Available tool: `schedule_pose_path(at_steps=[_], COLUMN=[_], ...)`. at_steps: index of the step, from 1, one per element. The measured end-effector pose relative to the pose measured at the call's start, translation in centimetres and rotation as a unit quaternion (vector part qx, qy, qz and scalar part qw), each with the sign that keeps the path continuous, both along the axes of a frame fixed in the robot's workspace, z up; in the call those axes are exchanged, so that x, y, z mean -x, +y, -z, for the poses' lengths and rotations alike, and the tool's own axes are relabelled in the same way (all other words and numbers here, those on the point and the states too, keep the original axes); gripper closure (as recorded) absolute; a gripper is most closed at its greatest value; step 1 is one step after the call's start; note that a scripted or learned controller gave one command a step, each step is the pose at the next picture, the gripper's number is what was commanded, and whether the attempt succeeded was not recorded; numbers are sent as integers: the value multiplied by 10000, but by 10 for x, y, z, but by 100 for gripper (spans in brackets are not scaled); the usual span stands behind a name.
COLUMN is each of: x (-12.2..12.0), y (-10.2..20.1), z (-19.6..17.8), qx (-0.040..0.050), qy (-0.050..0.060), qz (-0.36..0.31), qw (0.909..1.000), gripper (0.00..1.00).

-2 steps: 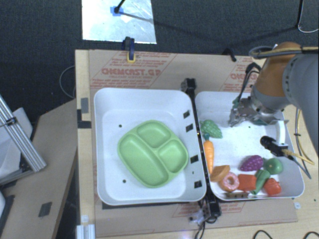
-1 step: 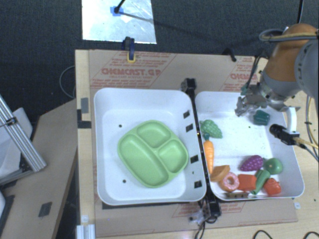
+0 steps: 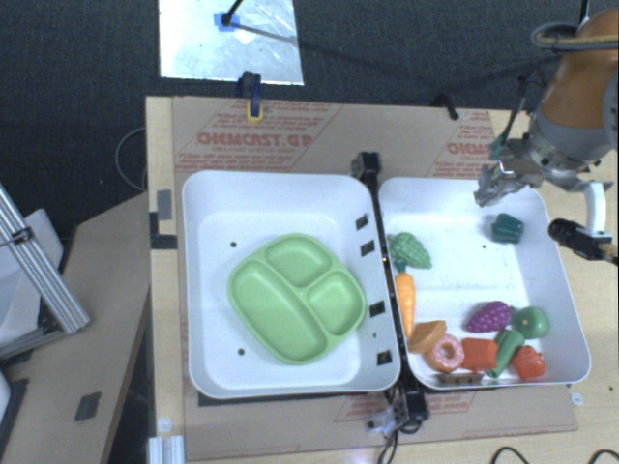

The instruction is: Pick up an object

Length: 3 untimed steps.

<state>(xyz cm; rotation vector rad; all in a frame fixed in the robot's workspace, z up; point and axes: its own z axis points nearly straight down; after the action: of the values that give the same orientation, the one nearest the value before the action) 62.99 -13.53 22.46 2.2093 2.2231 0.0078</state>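
Above the right bin's far corner, the gripper hangs with nothing visibly held; whether its blurred fingers are parted cannot be made out. Just beside it lies a dark green block.

The claw hangs over the right bin's far edge, beside a dark green block.

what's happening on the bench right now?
The grey KUKA arm with the orange band reaches in from the right, its claw over the far corner of the right white bin, beside a small dark green toy block. Nothing shows between its fingers. Toy food lies in that bin: a carrot, purple grapes, a pink doughnut and others. The left white bin holds a light green divided plastic plate.
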Motion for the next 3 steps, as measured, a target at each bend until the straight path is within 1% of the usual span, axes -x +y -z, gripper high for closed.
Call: schedule_pose_path(at_steps=[1, 2, 3], x=[-1, 4, 27], y=[0, 52, 105], z=[0, 8, 0], qx=[-5, -17, -18], qy=[28, 40, 45], qz=[-3, -14, -14], qw=[10000, 10000, 10000], gripper=[100, 100, 100])
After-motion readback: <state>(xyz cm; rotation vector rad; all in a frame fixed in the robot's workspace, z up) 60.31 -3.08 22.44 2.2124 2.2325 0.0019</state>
